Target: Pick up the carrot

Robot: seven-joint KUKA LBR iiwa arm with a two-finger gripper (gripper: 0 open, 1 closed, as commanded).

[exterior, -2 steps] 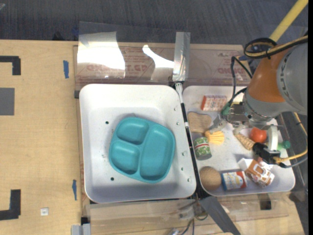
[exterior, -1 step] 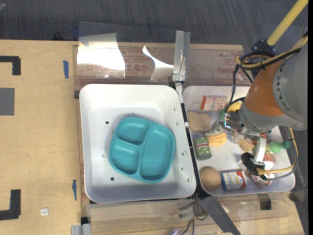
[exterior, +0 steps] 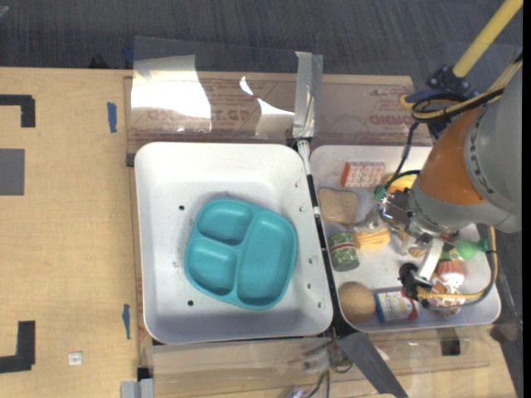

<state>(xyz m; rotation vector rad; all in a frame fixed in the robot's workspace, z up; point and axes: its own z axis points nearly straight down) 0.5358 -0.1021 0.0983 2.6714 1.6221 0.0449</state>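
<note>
**Now low over the right bin, hand beside the carrot**

Down on the desk (exterior: 58,222) sit two shallow white bins side by side. The left bin (exterior: 158,172) carries one thing, a teal divided plate (exterior: 241,253), lying flat near its middle with three compartments facing up.

The right bin (exterior: 491,307) is crowded. Near its far wall lies a small orange-and-white box (exterior: 362,173), with a brown flat piece (exterior: 336,205) just in front of it. A green can (exterior: 344,251) stands close to the wall shared with the left bin, and a yellow wedge (exterior: 374,239) lies just beside it. At the near wall rests a round brown potato-like piece (exterior: 357,301), touching or almost touching a blue-and-orange can (exterior: 395,307) lying on its side.

The arm (exterior: 465,168), grey with its orange band, comes in from the right and bends down over this bin. Its hand (exterior: 421,251) hangs low in the middle of the bin, between the yellow wedge and the carrot. Cables and the wrist cover much of it, so I cannot tell whether the hand is apart or together, nor whether it has anything.

The carrot (exterior: 452,272) appears to be the orange-red piece with a green end, lying on the right side of the right bin, just beside the hand. Whether the two touch cannot be made out.
</note>
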